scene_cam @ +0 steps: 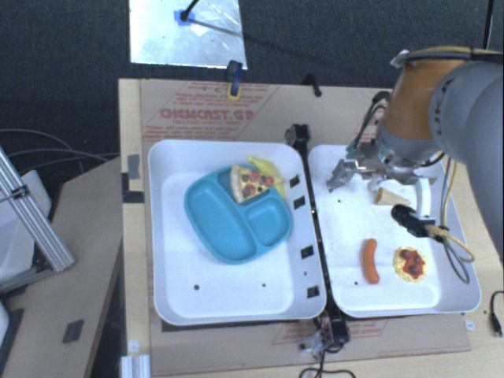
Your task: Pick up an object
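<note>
In the right white bin point(457, 294), a smooth orange sausage point(369, 260) lies beside a round flat piece with red topping point(409, 264), and a pale wedge point(389, 196) sits under the arm. The fingers point(340, 176) (whether spread or pressed together, I cannot tell) hover near that bin's upper left. The left bin point(169, 290) bears a glossy blue sectioned plate point(228, 227) with a pizza slice point(252, 183).

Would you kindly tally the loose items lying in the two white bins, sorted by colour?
Blue: 1, the divided plate
Yellow: 1, the banana
Orange: 1, the sausage
Tan: 1, the bread piece
Red-topped: 2, the pizza slice and the small round pizza
Total: 6
</note>
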